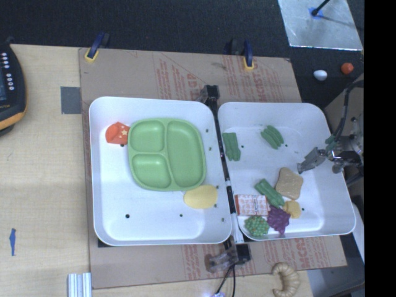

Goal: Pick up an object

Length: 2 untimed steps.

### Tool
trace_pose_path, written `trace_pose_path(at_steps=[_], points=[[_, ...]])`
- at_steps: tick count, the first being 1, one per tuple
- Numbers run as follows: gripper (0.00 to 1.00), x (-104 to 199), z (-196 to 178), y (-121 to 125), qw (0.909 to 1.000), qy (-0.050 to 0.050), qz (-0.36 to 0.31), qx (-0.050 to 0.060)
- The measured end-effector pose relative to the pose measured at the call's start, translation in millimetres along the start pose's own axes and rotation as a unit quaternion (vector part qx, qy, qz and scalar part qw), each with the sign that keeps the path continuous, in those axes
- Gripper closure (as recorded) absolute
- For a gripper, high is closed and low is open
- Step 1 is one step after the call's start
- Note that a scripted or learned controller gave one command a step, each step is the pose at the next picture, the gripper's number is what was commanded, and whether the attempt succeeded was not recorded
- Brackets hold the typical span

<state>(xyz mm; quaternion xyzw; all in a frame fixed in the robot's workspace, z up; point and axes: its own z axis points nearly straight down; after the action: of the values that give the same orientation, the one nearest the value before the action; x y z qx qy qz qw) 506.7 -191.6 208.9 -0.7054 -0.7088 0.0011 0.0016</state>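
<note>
Toast slice (289,183) lay unheld in the right bin (312,113).
Your claw (311,160) hovered just above-right of it; I couldn't tell its state.

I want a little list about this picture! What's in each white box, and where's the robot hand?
left bin: green divided plate, red toy, yellow piece
right bin: green pieces, tan slice, red-and-white packet, purple grapes, small yellow piece
gripper: above the right bin's right side, near the tan slice
held: nothing seen between the fingers
bench: cardboard sheet under both bins
</note>
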Motion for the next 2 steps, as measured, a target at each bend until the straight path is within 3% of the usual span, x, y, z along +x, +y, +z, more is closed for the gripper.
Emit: trace_pose_path(at_steps=[1, 2], points=[[0.00, -1, 124, 42, 1.0000, 0.001, -0.003, 0.002], [1.00, -3, 107, 42, 1.0000, -0.001, -0.002, 0.001]])
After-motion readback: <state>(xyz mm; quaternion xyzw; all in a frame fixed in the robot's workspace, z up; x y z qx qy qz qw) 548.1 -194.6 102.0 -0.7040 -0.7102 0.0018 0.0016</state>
